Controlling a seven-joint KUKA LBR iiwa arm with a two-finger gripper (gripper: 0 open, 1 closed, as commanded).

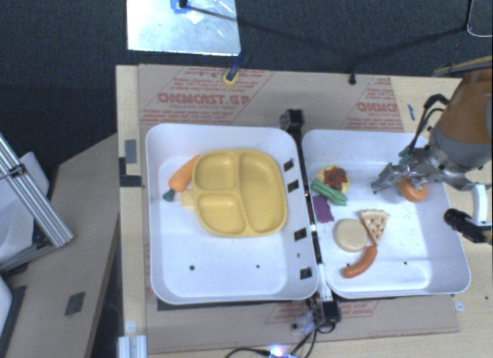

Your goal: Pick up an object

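Camera view: tool over right bin, fingers pinching an orange object.

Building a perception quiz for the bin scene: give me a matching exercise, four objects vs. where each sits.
Things:
1. yellow divided plate
2. carrot
3. sausage
4. pizza slice

Places:
A. right bin, nearest its front wall
B. left bin, middle
C. right bin, just right of the round tan piece
D. left bin, against the plate's left edge

Pairs: 1-B, 2-D, 3-A, 4-C
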